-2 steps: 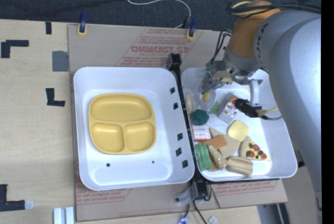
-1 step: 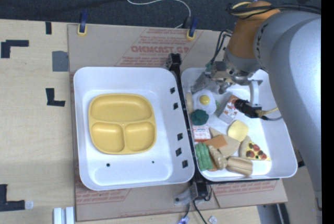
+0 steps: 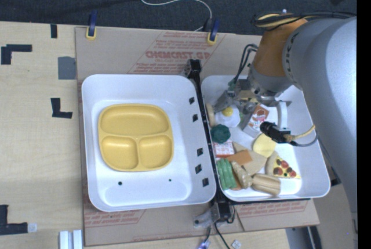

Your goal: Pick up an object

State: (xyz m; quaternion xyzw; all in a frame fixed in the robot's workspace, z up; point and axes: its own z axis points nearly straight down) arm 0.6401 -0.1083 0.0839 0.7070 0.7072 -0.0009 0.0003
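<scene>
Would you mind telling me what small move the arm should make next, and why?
Probably a short descent. The gripper hovers over the upper left of the right bin, above a small yellow and white object, and nothing shows between its fingers. The other toys are crowded lower in the bin, so this one looks nearest.

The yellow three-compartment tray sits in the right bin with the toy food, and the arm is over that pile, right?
Not quite: the camera view shows the yellow three-compartment plastic tray alone in the left white bin. The toy food pile lies in the right white bin, with the arm above it.
</scene>
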